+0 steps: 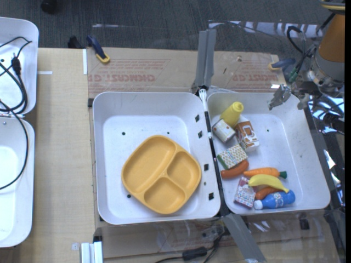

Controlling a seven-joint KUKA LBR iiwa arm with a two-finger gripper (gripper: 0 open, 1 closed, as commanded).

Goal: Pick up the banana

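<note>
1. Camera view: reaching in from the right, gripper [289, 96] hovering over the right bin's [299, 152] far right corner, fingers spread, pinching nothing.
2. Banana [268, 182] lying in that bin's near part atop carrot [263, 173], long axis running left-right, far tip pointing lower right.

We see the arm [333, 37] entering at the upper right of the camera view, its orange band showing above the grey wrist and dark cables looping beside it. The gripper [289, 96] sits at the end of the wrist, extended leftward and slightly down, with two fingers visible: one [278, 97] reaching furthest left, the other [301, 100] closer to the wrist. We note the fingers stand apart with a clear gap and nothing between them; the wrist is tilted, not vertical.
</note>
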